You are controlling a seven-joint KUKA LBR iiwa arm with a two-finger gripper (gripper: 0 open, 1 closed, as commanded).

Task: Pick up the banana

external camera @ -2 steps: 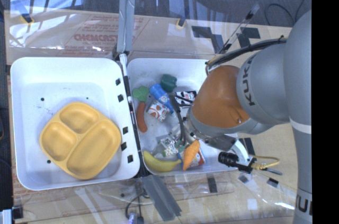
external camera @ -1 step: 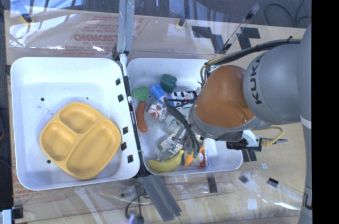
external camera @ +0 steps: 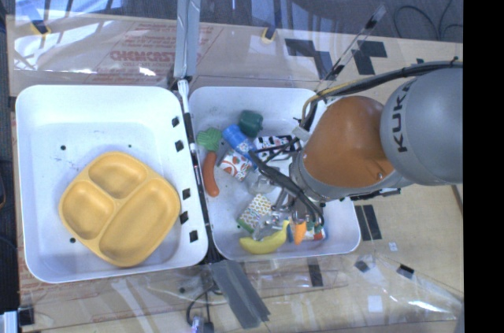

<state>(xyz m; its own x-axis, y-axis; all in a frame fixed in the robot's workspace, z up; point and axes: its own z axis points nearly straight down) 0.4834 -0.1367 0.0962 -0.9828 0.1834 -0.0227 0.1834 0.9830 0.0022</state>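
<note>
Two bins on the worktop, and the banana [external camera: 264, 242] lies at the right bin's [external camera: 339, 241] front edge. Looks like the approach step: the pincer [external camera: 285, 220] hangs just above it, can't tell how far open. Next move, I'd guess: drop and straddle the banana.

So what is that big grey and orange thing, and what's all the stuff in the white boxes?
That is a robot arm, photographed from a camera above the bench, and it reaches in from the right. Two shallow white bins sit side by side. The left bin holds a yellow tray with three sections. The right bin holds a jumble of small toys, among them a yellow banana near the front edge and an orange carrot. The arm's end hangs right over that banana. I can't tell whether it holds anything.
</note>
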